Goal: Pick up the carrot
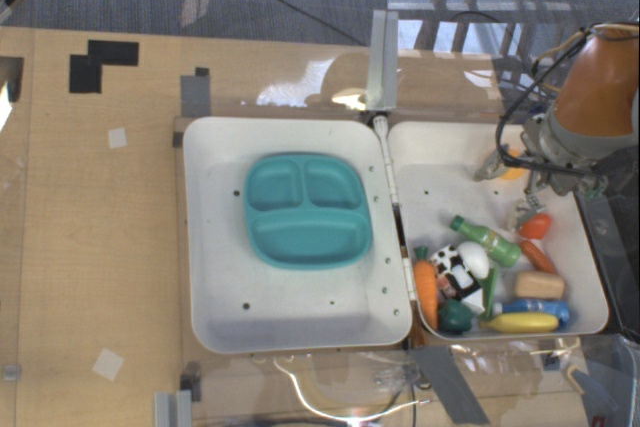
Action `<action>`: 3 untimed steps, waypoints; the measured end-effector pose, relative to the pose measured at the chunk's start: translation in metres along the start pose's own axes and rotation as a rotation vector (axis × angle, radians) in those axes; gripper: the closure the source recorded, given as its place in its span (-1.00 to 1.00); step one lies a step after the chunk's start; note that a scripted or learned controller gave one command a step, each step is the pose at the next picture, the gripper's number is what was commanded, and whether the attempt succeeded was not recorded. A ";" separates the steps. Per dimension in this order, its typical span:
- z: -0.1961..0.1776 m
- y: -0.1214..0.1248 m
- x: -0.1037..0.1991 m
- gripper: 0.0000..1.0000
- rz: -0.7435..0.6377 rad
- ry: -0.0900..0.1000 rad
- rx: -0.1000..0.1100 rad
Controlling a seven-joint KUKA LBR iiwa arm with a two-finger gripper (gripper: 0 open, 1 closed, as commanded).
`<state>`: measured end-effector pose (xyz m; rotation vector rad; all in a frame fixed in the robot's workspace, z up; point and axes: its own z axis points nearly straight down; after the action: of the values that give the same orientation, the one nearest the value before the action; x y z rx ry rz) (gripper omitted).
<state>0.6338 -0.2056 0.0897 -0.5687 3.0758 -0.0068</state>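
Camera view: the long orange plastic carrot [426,291] lies lengthwise twelve-to-six against the right white bin [440,150]'s left wall, toward eight o'clock from the two-finger gripper [532,197], well apart

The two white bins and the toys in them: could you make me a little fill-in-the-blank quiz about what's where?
1. The teal tray lies in the ___ bin.
2. The carrot lies against the right bin's ___ wall.
3. The green bottle is lying on its ___.
4. The yellow banana lies near the bin's ___ edge.

Missing words: left; left; side; front
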 end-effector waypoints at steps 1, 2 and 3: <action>-0.136 -0.009 -0.042 -1.00 0.074 -0.009 0.006; 0.001 -0.014 -0.034 -1.00 0.094 0.009 -0.003; -0.016 -0.015 -0.040 1.00 0.093 -0.012 0.006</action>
<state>0.6760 -0.2059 0.1058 -0.4240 3.0860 -0.0121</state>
